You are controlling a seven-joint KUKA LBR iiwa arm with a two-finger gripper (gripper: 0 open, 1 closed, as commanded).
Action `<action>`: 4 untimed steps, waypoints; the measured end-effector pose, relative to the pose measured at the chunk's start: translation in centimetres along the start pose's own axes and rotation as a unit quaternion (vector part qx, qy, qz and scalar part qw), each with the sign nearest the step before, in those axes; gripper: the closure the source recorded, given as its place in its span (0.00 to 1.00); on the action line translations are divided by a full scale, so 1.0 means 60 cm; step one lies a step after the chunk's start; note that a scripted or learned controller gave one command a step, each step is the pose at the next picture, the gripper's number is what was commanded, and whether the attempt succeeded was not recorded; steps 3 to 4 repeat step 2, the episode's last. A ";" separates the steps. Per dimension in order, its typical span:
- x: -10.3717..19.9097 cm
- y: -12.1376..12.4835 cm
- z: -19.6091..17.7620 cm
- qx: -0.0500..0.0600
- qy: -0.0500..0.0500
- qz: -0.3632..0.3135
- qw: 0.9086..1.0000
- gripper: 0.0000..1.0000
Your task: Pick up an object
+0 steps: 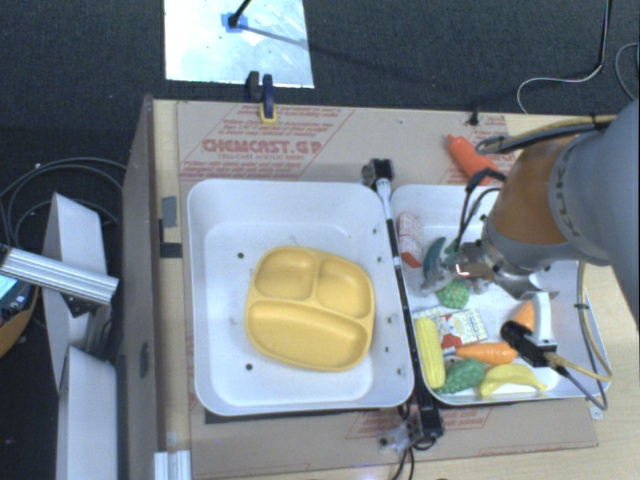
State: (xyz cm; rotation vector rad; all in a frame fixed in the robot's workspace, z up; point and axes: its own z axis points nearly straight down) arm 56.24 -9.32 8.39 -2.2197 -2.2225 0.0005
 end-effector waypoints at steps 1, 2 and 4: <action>0.000 0.001 -0.017 -0.001 0.000 -0.001 1.000 1.00; 0.117 -0.013 -0.169 -0.002 0.000 -0.001 1.000 1.00; 0.117 -0.013 -0.169 -0.002 0.000 -0.001 1.000 1.00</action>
